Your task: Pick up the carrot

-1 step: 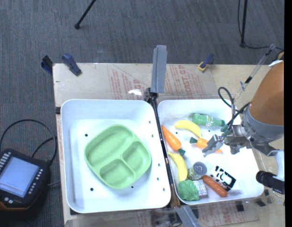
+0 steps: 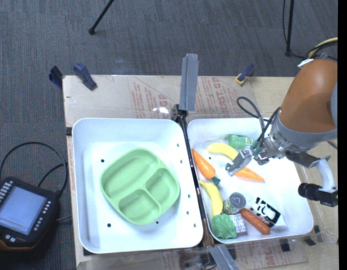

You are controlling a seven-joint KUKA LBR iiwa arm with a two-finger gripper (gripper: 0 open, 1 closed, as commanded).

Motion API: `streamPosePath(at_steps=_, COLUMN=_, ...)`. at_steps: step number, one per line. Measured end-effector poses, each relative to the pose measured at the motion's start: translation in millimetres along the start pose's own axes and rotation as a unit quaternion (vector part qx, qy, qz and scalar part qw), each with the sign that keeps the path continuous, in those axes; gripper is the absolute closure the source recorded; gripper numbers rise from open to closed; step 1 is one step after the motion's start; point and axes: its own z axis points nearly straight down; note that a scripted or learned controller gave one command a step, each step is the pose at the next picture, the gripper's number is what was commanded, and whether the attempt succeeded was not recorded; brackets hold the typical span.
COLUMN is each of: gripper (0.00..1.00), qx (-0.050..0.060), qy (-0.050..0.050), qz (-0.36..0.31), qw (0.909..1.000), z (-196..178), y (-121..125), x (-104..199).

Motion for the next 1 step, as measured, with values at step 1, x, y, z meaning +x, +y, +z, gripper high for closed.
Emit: streamPosePath(at_steps=1, gripper=0.0, qx=-0.002, qy=-0.001, qz=-0.135, qw=0.9908, z=-62.2, y=-2.6, x=-60.5)
